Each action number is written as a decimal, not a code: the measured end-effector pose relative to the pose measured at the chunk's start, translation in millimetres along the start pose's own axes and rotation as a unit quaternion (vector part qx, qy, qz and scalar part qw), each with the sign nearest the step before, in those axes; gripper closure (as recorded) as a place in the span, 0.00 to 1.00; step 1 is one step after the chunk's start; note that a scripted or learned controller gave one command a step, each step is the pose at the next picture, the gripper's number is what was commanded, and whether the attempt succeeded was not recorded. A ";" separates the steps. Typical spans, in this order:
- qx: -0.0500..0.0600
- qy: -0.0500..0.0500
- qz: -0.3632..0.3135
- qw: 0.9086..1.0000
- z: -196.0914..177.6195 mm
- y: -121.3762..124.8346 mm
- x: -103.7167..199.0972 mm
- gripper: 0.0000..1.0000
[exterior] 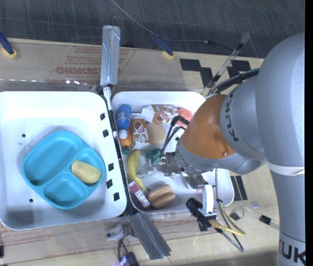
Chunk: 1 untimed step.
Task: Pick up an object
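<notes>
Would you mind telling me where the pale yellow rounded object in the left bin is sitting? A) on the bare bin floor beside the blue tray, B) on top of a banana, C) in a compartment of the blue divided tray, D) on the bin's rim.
C: the pale yellow object lies inside the right-hand compartment of the blue divided tray, which rests in the left bin.

A robotics lab, set up for testing. A grey arm (267, 121) reaches over a bench (62, 65) holding two white bins (12, 115), taped and clamped (4, 43) in place. Loose cables (145, 26) trail across dark carpet. The bins hold toy food (160, 195) and a blue plate (51, 165).
</notes>
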State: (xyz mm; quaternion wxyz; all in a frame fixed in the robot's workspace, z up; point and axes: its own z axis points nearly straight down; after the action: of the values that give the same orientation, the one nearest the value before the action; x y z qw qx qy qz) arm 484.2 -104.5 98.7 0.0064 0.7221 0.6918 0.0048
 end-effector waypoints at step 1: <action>0.010 0.001 0.029 1.000 8.0 28.3 -15.9 0.00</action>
State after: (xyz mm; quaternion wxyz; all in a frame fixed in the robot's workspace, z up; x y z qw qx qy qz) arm 511.9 -121.6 91.2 -0.0013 0.7416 0.6708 -0.0010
